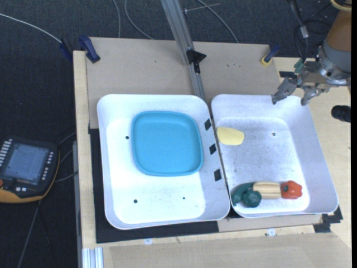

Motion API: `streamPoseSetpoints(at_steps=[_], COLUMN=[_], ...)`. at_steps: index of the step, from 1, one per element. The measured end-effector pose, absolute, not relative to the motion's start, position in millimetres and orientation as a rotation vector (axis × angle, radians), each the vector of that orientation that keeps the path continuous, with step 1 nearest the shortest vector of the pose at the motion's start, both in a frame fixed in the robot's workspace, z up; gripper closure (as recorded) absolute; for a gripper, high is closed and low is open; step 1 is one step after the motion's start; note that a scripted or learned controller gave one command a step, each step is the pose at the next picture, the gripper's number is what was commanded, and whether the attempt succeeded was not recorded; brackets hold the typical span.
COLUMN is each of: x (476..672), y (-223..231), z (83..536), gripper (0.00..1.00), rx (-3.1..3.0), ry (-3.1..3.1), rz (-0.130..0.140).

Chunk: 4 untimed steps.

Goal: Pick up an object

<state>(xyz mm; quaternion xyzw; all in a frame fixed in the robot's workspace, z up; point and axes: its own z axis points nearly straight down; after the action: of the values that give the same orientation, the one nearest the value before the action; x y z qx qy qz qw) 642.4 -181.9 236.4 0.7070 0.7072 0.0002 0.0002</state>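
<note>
Along the near edge of the right bin (312, 149) three small toys lie in a row, touching: a dark green lumpy vegetable (247, 196), a tan wooden-looking cylinder (266, 190) and a glossy red tomato (290, 190). One pale yellow, smooth rounded piece (230, 136) sits by that bin's left wall, well apart from them. Both bins are shallow white plastic with rounded corners, their floors speckled. One square turquoise plate (167, 143) with soft corners lies in the left bin (114, 205). At the right bin's far right corner hangs the gripper (291, 96), its two fingers spread and grasping nothing.
</note>
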Motion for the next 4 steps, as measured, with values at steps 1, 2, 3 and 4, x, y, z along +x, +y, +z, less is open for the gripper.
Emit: streamPoseSetpoints(at_steps=[1, 2, 3, 4], x=[635.0, 635.5, 634.5, 636.3], y=[-184.2, -182.9, -182.3, -182.6], z=[191.6, 149.5, 97.2, 110.8], gripper=[0.0, 0.0, 0.0, 1.0], rx=[2.223, 2.223, 2.224, 2.219], ry=[2.223, 2.224, 2.224, 2.221], rz=[-0.002, -0.003, -0.004, 0.002])
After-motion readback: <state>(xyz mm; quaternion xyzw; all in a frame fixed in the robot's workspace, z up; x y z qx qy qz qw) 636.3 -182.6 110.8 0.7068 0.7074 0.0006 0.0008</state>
